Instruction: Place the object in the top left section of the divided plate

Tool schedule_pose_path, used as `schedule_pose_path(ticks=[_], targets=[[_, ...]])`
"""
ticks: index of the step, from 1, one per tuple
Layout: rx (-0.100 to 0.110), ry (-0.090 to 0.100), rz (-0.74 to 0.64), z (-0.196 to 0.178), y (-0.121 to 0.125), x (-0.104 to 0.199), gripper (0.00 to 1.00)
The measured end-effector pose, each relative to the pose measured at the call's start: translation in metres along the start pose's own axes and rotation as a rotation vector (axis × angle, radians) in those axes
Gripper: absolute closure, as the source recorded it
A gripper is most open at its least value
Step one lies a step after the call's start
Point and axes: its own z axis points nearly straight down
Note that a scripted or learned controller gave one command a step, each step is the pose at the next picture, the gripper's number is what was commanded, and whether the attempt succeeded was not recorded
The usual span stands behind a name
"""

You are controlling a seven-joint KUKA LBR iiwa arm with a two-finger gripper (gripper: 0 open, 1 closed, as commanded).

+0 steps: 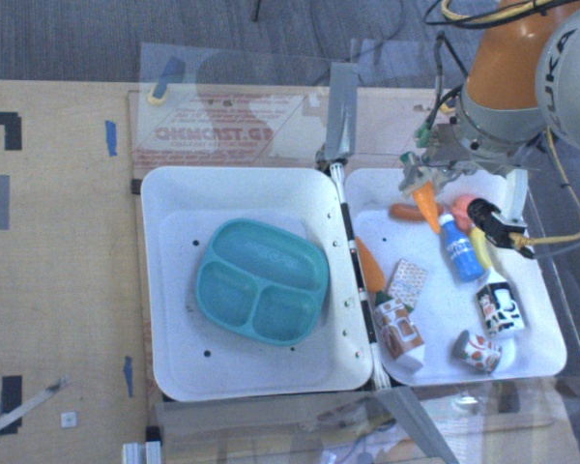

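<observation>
A teal divided plate (261, 280) lies in the left bin (174, 356), with two small sections toward the front and one long one at the back. My gripper (420, 180) hangs over the back of the right bin (546, 346). It is shut on an orange carrot-like piece (427, 209), which slants down from its fingers. The plate holds nothing.
The right bin holds a second orange piece (400, 213), a blue bottle (459, 247), a yellow item (479, 249), an orange carrot (369, 265) by the divider, a checkered packet (407, 282), a brown carton (400, 333), a black-and-white carton (501, 307) and a small cup (478, 352).
</observation>
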Motion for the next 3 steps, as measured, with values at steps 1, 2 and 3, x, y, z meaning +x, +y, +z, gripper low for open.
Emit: schedule_pose_path(ticks=[1, 2, 3], targets=[[0.003, 0.002, 0.167, 0.047, 0.018, 0.003, 1.00], [0.003, 0.003, -0.040, 0.020, -0.065, 0.071, 1.00], [0.003, 0.003, -0.374, 0.047, -0.102, 0.133, 1.00]])
